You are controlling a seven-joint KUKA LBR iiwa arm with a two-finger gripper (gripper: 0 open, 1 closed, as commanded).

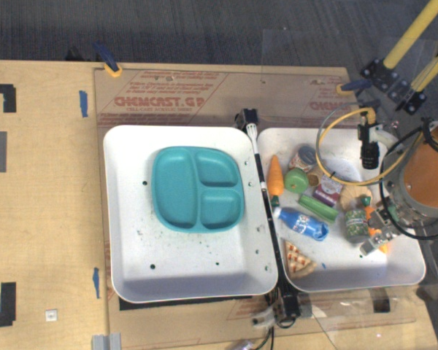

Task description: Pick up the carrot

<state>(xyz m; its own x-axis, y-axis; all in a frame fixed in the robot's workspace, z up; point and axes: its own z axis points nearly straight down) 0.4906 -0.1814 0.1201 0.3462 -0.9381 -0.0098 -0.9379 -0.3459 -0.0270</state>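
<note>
End effector (372,240) low over right bin (409,268), grip state unclear; carrot (276,175) well apart, untouched.

orange carrot (275,176), teal divided plate (198,188) in the white left bin (131,268), blue bottle (305,224) with a white label, green cylinder (319,208), tan surface (44,210) with black corner marks, yellow cable loop (323,133)
</note>
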